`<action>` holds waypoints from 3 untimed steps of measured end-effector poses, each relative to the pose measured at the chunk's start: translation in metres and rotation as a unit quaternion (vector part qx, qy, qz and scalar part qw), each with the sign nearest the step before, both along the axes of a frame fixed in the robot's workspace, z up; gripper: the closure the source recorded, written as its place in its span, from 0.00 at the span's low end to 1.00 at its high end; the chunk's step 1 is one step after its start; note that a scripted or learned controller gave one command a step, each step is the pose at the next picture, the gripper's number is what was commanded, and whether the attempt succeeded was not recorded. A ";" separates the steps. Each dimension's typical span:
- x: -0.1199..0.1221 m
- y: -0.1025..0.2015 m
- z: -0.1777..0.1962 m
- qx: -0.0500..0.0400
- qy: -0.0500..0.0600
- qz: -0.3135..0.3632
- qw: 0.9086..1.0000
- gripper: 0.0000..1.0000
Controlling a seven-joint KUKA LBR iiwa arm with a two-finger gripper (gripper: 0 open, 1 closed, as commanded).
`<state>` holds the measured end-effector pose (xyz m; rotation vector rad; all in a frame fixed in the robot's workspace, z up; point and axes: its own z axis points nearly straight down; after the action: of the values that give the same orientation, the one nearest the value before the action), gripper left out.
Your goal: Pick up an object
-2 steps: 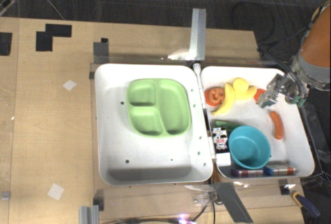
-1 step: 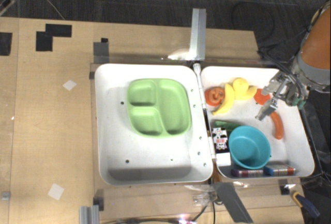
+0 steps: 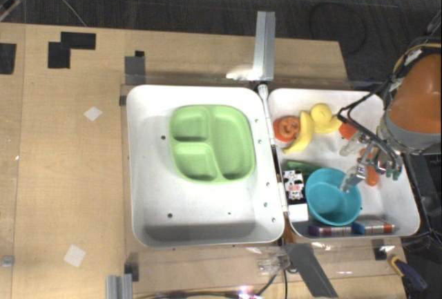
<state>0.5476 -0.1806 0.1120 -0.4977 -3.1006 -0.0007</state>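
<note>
2 shallow white plastic bins sit side by side on the bench. The left bin holds 1 light green divided plastic tray with 3 compartments. The right bin holds 1 yellow rubber duck, 1 yellow banana, 1 round orange toy, 1 teal plastic cup and 2 markers along its front edge.

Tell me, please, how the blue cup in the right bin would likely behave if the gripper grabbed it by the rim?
The blue cup looks like thin, stiff plastic, so probably light and rigid. It seems to sit open side up against other items, so a rim pinch could tip it. Its smooth wall may slip from the gripper at its edge.
</note>
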 end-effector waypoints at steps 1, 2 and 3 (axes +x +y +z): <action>-0.037 0.029 -0.019 -0.006 -0.015 0.073 0.997 0.00; -0.044 0.063 -0.014 -0.010 -0.030 0.078 0.996 0.00; 0.040 0.088 -0.019 -0.007 -0.012 0.060 0.998 0.00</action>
<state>0.5872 -0.0924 0.0933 -0.3128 -3.1509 0.0157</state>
